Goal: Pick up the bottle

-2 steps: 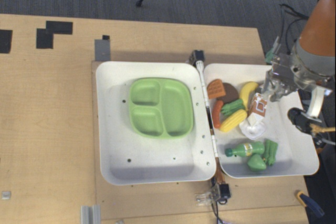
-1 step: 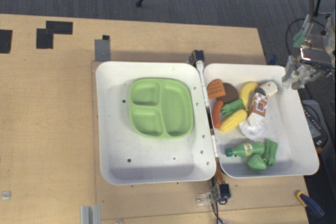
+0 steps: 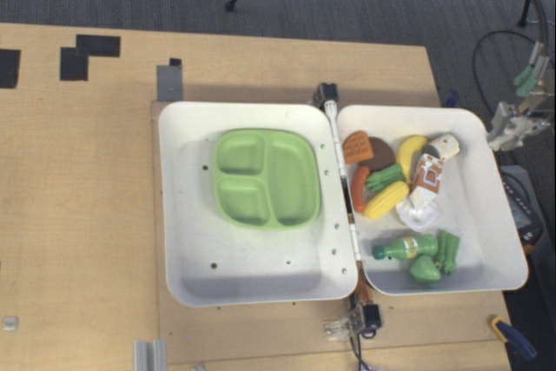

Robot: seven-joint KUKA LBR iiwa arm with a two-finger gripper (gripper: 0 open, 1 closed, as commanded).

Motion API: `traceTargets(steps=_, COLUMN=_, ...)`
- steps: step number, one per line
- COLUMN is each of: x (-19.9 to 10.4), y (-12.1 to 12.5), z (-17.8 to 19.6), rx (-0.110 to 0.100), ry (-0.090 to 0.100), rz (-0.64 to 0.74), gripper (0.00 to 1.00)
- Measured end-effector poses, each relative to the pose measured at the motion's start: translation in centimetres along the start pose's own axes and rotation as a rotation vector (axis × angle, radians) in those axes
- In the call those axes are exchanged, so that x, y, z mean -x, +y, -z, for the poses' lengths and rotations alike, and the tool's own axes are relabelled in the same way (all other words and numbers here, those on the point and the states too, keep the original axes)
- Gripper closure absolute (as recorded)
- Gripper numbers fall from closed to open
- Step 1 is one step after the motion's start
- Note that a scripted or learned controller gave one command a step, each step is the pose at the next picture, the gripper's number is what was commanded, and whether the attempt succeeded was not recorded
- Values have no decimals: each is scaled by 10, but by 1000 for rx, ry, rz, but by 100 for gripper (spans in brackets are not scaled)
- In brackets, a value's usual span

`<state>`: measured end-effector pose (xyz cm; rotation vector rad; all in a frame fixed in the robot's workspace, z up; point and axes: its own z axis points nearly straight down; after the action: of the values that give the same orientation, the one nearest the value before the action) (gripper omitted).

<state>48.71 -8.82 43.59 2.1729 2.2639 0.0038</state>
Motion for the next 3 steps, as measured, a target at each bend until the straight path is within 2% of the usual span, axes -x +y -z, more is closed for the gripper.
traceTargets(steps=1, x=-34, y=26, z=-98, rx=-3, ry=1, rz=-68, gripper=100)
traceTargets(steps=2, x=-150, y=6, z=60, rx=3, ry=2, rz=175, gripper=100)
traceTargets(steps=3, x=-100, y=4, z=-48, rx=-1, ry=1, rz=261, gripper=100)
